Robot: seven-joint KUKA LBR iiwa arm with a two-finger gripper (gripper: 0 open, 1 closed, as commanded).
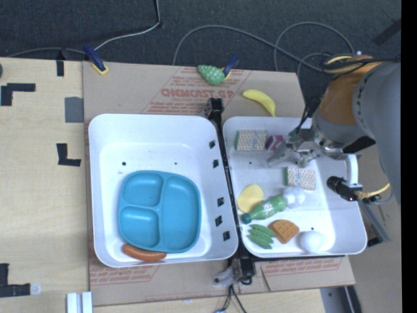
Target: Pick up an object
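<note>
In the right bin (339, 240), the green bottle (267, 208) is lying on its side just right of the yellow piece (250, 196), long axis slanting, cap end pointing up and right. Above it the gripper (291, 150) is hovering near the patterned packet (300, 177), seemingly mid-approach. Whether its jaws are parted cannot be told; next it needs to descend squarely over one item.

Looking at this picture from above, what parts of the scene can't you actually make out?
- Gripper: small and blurred in the camera view, so what it is doing over the right bin stays unclear.
- Dark object beside the gripper: partly covered by it, unidentifiable.
- Sponge-like pads: print too fine to read.
- Hot dog: its upper side tucks under the blue tray.
- Arm: cut off by the right edge.
</note>
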